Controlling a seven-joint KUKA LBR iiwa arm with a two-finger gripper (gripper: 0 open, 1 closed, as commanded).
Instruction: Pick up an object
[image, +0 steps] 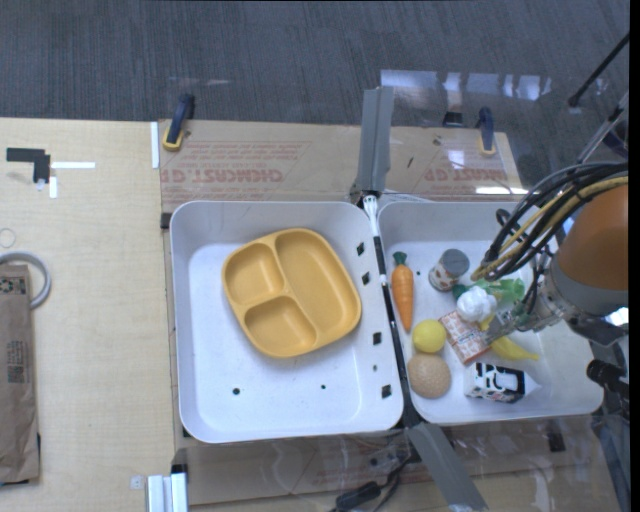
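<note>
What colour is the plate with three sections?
The divided plate is yellow-orange, seen in the camera view.

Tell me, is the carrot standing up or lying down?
Lying down. The carrot lies flat on the floor of the right bin, green top pointing away from the camera, orange tip toward the lemon.

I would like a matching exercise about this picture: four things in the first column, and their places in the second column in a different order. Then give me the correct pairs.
Things:
1. yellow divided plate
2. toy carrot
3. lemon
4. black and white packet

Places:
A. in the right bin, along its left wall
B. near the front edge of the right bin
C. in the left bin, alone
D. between the carrot's tip and the round tan ball

Pairs: 1-C, 2-A, 3-D, 4-B
</note>
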